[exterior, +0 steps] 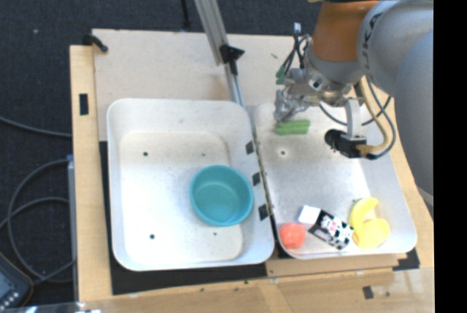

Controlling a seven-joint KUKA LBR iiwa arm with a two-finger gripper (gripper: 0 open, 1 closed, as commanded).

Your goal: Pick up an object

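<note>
Two shallow white bins sit side by side on the wooden bench (168, 56). The left bin (139, 129) holds a teal bowl (221, 194), upright, toward its near right part. The right bin (321, 165) holds several small things. At its far end lies a green block (293, 128), flat on the bin floor, near the divide between the bins. Along its near edge sit an orange-red ball (292, 235), a small white block (309, 215) just behind it, a black-and-white spotted toy (332, 230) beside them, and a yellow cup-like toy (368, 224) at the right corner.

The grey arm with its orange band (350, 5) reaches in from the right, and the gripper (290, 109) hangs at the far end of the right bin, directly over the green block, its tip at or just above the block's top. Whether it touches the block is hard to judge from this slant, and I cannot tell how the gripper is set. A slanted metal rail (208, 5) rises from the bench behind the bins.
</note>
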